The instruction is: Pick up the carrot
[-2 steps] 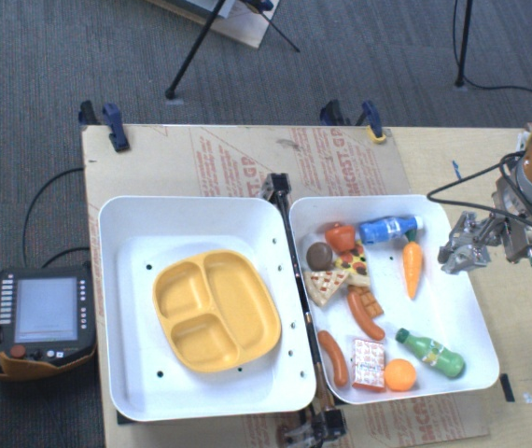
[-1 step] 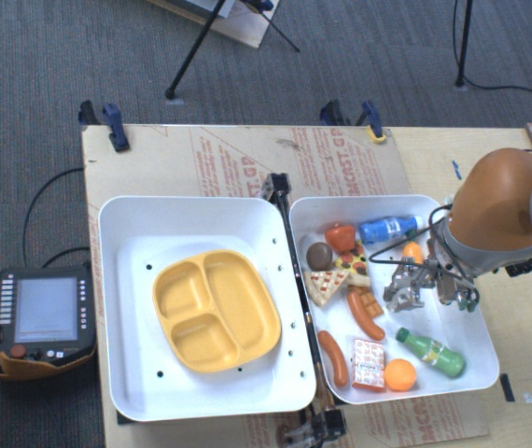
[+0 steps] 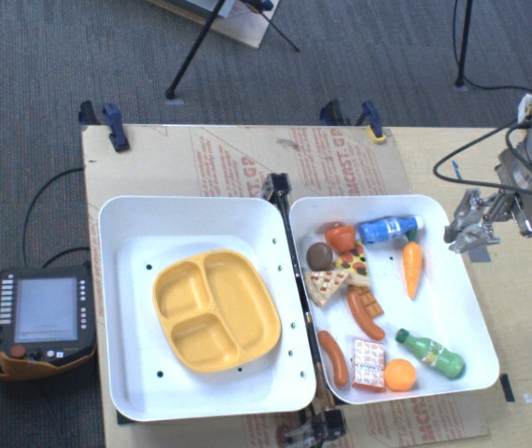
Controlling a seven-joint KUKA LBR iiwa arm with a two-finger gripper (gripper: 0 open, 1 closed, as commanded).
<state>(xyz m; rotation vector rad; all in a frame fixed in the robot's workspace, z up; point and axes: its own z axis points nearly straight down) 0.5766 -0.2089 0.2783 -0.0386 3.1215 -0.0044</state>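
Carrot (image 3: 413,268), orange and green-topped, lies upright in bin; jaws' state unclear.

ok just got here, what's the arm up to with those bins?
It is after the carrot, which lies untouched in the right bin among other toy food, just below a blue bottle. The gripper sits at that bin's upper right edge, beside the carrot and not on it, holding nothing that shows. The left bin holds a yellow divided tray.
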